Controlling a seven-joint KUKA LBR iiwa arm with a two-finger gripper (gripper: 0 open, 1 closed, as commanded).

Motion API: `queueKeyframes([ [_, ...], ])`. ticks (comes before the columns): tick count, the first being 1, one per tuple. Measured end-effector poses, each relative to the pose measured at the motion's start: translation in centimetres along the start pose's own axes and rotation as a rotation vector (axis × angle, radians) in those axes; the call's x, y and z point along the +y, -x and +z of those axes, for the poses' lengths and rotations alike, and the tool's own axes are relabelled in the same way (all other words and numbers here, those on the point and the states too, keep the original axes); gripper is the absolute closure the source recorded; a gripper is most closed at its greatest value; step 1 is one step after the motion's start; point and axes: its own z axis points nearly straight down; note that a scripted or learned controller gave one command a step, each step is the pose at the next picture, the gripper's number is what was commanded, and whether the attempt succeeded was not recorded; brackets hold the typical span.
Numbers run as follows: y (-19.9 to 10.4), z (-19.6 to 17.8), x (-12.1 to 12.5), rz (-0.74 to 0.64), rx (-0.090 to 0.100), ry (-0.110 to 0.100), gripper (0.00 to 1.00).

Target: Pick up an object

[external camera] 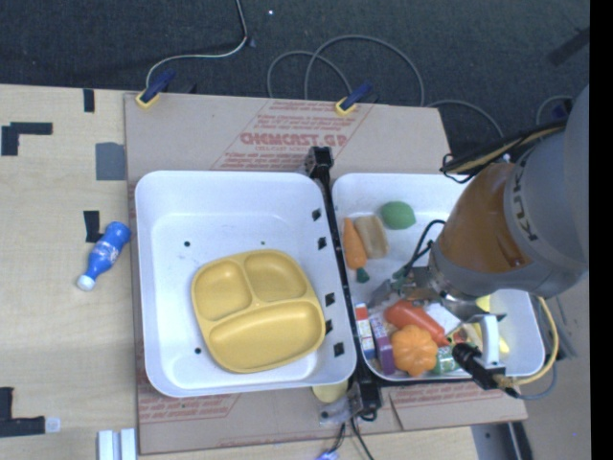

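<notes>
**Mara:** Bins first. Two shallow white ones sit side by side on the desk (57,257), resting on a cardboard sheet (287,132) printed with red lettering. What is in the left bin (158,209)?

**Jon:** One thing, a yellow divided tray (257,310) with three compartments, lying flat toward the near side.

**Mara:** And the right bin (436,188)?

**Jon:** That holds the pickable clutter. A green rounded object (397,215) lies near the far wall, and an orange carrot-like piece (354,245) lies just beside a tan block (372,237), close to the divider between the bins. Nearer the front are a red pepper-like piece (414,316) and, touching it on the near side, an orange pumpkin-shaped toy (416,350). A purple item (386,351) sits just left of the pumpkin, with a few small colourful bits I can't identify around them.

**Mara:** The arm?

**Jon:** It reaches in from the right, its orange band (484,223) above the right bin. The end effector (414,290) is low over the clutter, just above the red piece. Whether it is spread or pinching anything, I cannot tell; the wrist hides it.

**Mara:** Anything outside the bins?

**Jon:** A small blue bottle (103,253) with a white cap lies on its side on the desk, well left of the left bin.
</notes>
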Motion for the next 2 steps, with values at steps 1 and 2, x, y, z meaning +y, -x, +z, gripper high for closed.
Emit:
queueKeyframes([
  [1, -0.6, 0.1, 6.7, 0.000, 0.001, -0.009, 0.00],
  [2, 0.4, -0.1, -1.3, 0.004, -0.001, -0.001, 0.00],
])
